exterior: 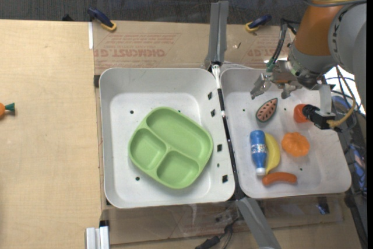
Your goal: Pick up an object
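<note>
Currently, gripper (273, 87) hovers w/ fingers spread wide (nothing between them) over right bin (245, 143), just above watermelon slice (267, 109); blue bottle (258, 150) lies nearby, touching banana (272, 154).

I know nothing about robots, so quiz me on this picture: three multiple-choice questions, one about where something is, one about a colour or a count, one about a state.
1. Where does the green plate lie?
A. left bin
B. right bin
C. on the wooden bench

2. What colour is the bottle?
A. red
B. blue
C. black

3. How does the bottle rest?
A. standing upright
B. lying on its side
C. gripped in the pincer

Answers:
1 A: the plate sits in the left bin, alone there.
2 B: its body is blue with a white cap, beside a banana.
3 B: it lies flat on the floor of the right bin, while the pincer hovers farther back, above the watermelon slice.
</note>
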Robot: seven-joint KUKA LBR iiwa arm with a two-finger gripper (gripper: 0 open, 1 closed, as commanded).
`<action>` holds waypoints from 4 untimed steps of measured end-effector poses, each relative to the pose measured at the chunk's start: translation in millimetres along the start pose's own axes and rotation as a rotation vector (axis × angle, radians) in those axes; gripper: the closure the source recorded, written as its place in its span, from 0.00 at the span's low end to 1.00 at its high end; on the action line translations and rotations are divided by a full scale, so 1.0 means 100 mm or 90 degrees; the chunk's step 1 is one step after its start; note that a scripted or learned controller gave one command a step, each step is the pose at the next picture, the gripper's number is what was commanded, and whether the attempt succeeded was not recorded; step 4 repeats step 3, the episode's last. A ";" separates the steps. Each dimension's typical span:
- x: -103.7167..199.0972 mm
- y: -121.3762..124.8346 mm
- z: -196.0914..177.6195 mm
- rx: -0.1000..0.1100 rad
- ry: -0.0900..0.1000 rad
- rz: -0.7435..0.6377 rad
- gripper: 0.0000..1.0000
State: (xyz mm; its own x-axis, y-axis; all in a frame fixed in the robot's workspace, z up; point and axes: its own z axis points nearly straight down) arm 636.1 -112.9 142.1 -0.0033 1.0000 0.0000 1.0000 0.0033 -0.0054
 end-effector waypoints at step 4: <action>0.51 -0.29 -0.48 -0.001 -0.001 0.001 1.00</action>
